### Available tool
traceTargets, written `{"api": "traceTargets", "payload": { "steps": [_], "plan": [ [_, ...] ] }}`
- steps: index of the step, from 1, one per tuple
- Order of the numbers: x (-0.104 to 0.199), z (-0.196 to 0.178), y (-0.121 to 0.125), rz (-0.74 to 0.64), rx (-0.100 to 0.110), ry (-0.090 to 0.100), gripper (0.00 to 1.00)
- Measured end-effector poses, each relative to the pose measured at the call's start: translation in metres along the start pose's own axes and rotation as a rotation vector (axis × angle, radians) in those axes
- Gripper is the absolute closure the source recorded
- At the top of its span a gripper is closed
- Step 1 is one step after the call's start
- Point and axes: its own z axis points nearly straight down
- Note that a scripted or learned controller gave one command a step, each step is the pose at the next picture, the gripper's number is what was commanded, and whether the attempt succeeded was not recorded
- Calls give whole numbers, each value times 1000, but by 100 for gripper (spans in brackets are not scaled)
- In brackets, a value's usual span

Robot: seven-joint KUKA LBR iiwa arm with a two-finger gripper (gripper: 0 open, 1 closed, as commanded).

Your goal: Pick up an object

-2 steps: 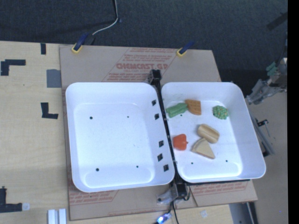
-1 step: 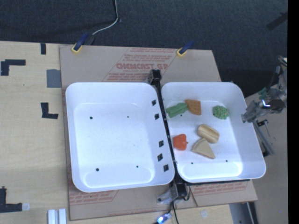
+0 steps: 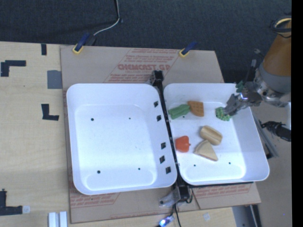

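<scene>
The right bin (image 3: 251,141) holds several toy foods. A long green piece (image 3: 179,111) lies near its left wall, with an orange-brown piece (image 3: 196,108) beside it. Lower down are a red piece (image 3: 182,144), a tan roll (image 3: 211,135) and a tan wedge (image 3: 206,151). A small bumpy green piece (image 3: 221,113) sits toward the bin's right side. My gripper (image 3: 232,108) reaches in from the right, slanted down, its tip right at this bumpy green piece. Whether it touches or grips the piece is too small to tell.
The left bin (image 3: 113,136) stands beside the right one, with a black hinge strip (image 3: 163,126) between them. Both rest on a cardboard sheet (image 3: 137,67) clamped at its far edge. The arm's orange band (image 3: 279,56) is at the right.
</scene>
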Motion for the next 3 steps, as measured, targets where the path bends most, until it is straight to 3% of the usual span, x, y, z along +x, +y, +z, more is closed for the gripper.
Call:
{"api": "traceTargets", "payload": {
  "steps": [1,2,3],
  "plan": [
    [-53,35,-10,8,1,-2,100],
    [-9,-4,69,-2,-10,-3,100],
    [-54,35,31,9,2,-2,100]
  ]
}}
